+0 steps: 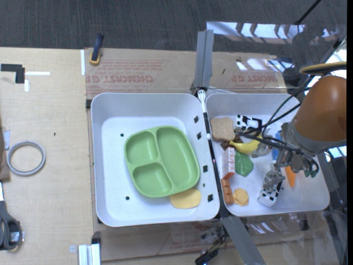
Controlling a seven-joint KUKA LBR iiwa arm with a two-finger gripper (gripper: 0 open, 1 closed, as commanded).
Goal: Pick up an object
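Bins side by side across the middle of the frame: left bin and right bin, both white and shallow, set on brown cardboard over the bench.

Reaching in from the right edge: grey arm with its orange band, cables trailing toward the frame's centre. Hand low in the right bin's lower right part, directly over a white block with black spots and touching or nearly touching its top. Cannot tell whether clenched or released, nor whether grasping the block.

Also in the right bin, left of the hand:
- brown bread-like slice near the upper left corner
- black-and-white patterned piece just right of the slice
- yellow banana below those two
- green lump under the banana
- red-and-white carton just beside the lump, on its left
- tan round piece near the lower edge
- small orange piece just right of the hand

In the left bin: green divided plate, tilted a little, with a flat yellow piece touching its lower right rim.

On the bare bench at far left: grey ring. At upper left of the cardboard: blue-handled tool.
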